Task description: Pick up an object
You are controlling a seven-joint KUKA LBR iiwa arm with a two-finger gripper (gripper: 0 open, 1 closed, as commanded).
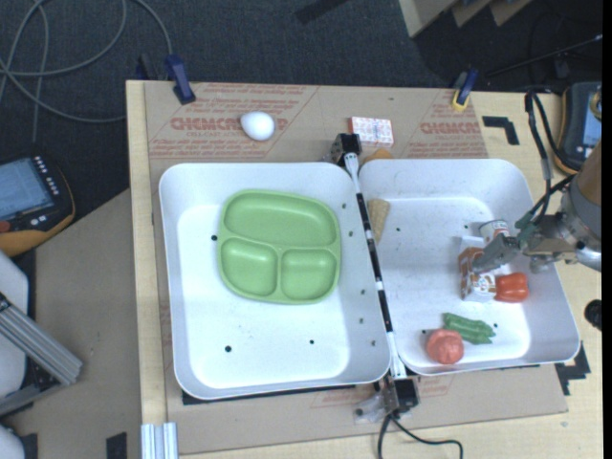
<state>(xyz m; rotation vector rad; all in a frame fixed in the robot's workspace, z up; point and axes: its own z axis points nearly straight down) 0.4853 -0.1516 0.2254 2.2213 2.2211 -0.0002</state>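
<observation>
Bench with two shallow white bins set side by side on a brown cardboard sheet [316, 113]. Left bin [191, 285], centre-left of the frame: holds a green divided plate [280, 246] with three compartments, lying flat toward the bin's upper half. Right bin [421, 208], centre-right: holds the pickable items, all grouped in its lower right part. Item one, a red pepper-like piece [513, 288], right of centre in that bin. Item two, a green pod-shaped piece [469, 327], below it, just beside item three, a round reddish ball [445, 346] near the bin's lower edge. Item four, a small packet with red and white print [475, 273] (print too small to read), touching or just left of the red piece. Gripper [492, 254] enters from the right edge, low over the packet; whether its fingers are apart or together cannot be told at this size, and nothing can be confirmed between them. A tan wedge [379, 216] lies at the right bin's upper left, by the divide. Outside the bins, on the cardboard toward the top: a white egg-shaped object [256, 124], a small pink-and-white box [372, 130], a blue clamp [179, 77] at upper left, another clamp [465, 87] at upper right. Red lettering on the cardboard is only partly legible. Cables [57, 36] on the dark floor, upper left.
</observation>
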